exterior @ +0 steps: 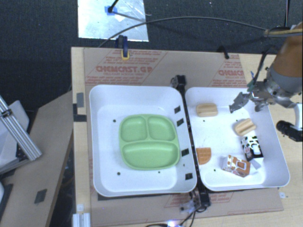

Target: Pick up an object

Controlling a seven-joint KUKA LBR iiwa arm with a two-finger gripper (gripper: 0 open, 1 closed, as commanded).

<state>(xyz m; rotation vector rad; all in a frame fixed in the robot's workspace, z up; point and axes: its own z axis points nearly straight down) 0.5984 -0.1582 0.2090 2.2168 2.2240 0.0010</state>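
Note:
The right bin (270, 126) holds several small items: a pale tan block (206, 109) at the back left, a tan bread-like piece (244, 126) to the right, a flat orange-brown piece (203, 155) by the left wall, a black-and-white carton (252, 147) and a brown-and-white patterned box (236, 165) at the front. My gripper (248, 100) hangs over the back right of this bin, above and slightly behind the bread-like piece, between it and the pale tan block. Its dark fingers look spread, with nothing between them.
The left bin (102, 126) holds a green divided plate (149, 141). Black clips run along the divider (185, 136) between the bins. A shiny foil sheet (111, 12) lies at the back, and a blue-and-yellow clamp (123, 47) stands on the cardboard underlay.

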